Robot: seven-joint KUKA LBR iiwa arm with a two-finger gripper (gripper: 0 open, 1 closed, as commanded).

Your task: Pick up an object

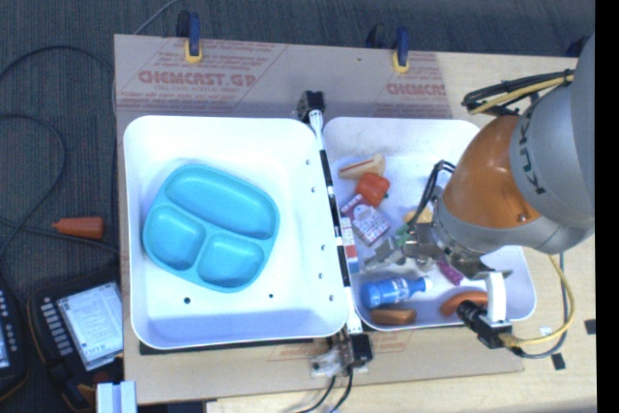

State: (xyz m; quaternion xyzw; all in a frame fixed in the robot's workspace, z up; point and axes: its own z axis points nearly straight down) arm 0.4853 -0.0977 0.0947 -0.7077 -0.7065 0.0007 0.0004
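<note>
The right bin (411, 132) holds a heap of small items. Among them are an orange-red toy (372, 188), a tan piece (360, 167), a pink-and-white packet (368, 223), a blue bottle (391, 290), a brown sausage-like piece (392, 314) and an orange piece (458, 303). My gripper (398, 250) hangs low over the middle of this bin, just right of the packet and above the blue bottle. The grey and orange wrist (493, 189) hides the bin's right half. No item shows as lifted.
The left bin (145, 305) carries a blue divided plate (211, 225). A black bar (329, 198) runs between the two bins. Outside the bench, an orange tool (79, 227) and a handheld pendant (82, 324) lie on the floor at the left.
</note>
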